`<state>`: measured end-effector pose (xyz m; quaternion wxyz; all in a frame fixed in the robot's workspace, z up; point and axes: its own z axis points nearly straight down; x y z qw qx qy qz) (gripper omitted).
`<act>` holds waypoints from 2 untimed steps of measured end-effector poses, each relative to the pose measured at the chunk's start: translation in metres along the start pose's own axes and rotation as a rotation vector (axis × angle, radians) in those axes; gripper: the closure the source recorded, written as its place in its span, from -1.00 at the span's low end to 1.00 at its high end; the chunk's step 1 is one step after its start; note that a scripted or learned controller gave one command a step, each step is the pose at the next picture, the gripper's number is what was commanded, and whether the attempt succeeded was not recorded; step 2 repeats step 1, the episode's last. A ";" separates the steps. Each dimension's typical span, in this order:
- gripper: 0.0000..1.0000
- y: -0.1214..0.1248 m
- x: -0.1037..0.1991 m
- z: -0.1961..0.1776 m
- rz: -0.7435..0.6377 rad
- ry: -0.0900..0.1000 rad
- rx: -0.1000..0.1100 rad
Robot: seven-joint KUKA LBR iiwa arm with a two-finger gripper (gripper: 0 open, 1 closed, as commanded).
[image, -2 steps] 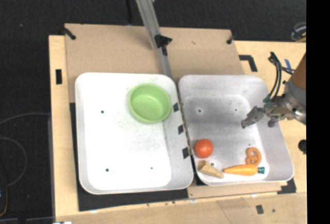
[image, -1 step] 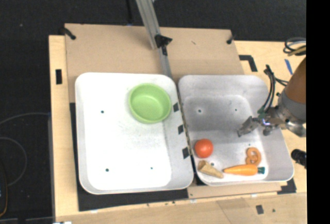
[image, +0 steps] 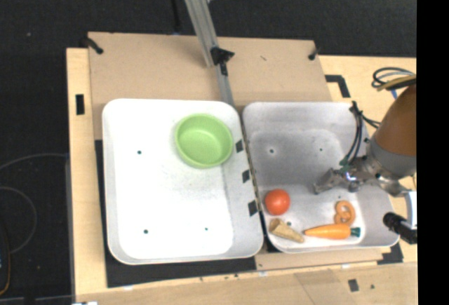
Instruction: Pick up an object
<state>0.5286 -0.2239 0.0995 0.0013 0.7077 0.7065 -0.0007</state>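
The gripper [image: 335,181] is seen above the tomato [image: 278,201] in the right bin [image: 295,121]; nothing is gripped, and its opening cannot be told.

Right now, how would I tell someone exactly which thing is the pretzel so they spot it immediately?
Find the right bin, the greyer of the two white bins, and look along its near edge. The pretzel lies toward the right, just above the carrot and right of the tomato. It alone is a small orange-brown loop with holes.

No text, label, brand or number can be read anywhere — not on the bins, nor the bench.
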 end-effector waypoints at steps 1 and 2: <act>1.00 0.001 -0.001 -0.013 0.005 0.000 -0.006; 1.00 0.001 -0.001 -0.013 0.005 0.000 -0.006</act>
